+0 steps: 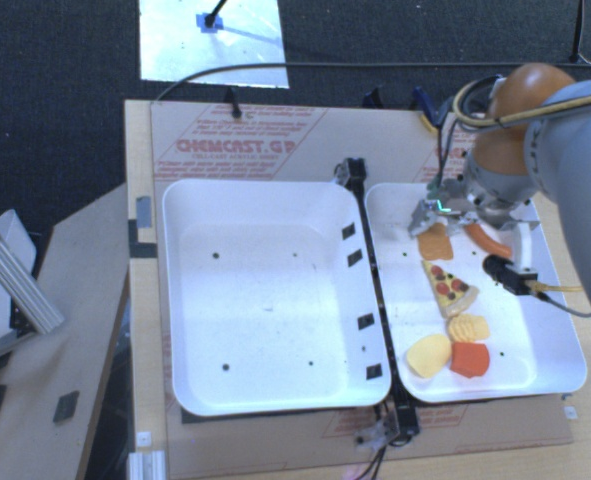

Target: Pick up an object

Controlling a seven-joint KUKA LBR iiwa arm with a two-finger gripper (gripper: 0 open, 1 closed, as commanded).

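Nothing lifted yet, gripper [437,214] sits low just above the orange slab [435,244] in the right bin [555,368], can't tell jaw state

The arm [565,118] is cut off by the right edge, so its base and most of its length lie outside the picture. Its wrist covers the far right corner of the right bin [535,373]. The gripper [445,211] is small and partly masked by the wrist, and how the jaws stand cannot be told. An orange slab [435,244] lies just beneath it; whether they touch is unclear. A red-orange piece [488,239] is partly hidden under the wrist. The table [245,133] runs off the bottom edge.
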